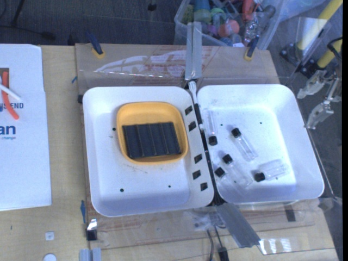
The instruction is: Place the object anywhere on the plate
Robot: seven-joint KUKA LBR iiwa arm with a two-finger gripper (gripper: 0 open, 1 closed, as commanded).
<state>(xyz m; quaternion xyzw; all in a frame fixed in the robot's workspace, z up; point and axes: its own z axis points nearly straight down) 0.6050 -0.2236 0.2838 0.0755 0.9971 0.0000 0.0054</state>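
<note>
A yellow plate (125, 115) with rounded corners lies in the left white bin (100, 167). A dark grey ridged slab (151, 140) rests flat on the plate and covers most of its middle. My gripper (319, 99) hangs at the far right, outside the right bin's (283, 99) right wall and well away from the plate. It looks pale and metallic against the dark floor, and it is too small and cluttered to read.
Several clear vials with black caps (242, 142) lie scattered in the right bin. A divider with black tabs (197, 145) separates the bins. A clear box of coloured toys (228, 10) stands behind them, and a white sheet (22, 124) lies on the left.
</note>
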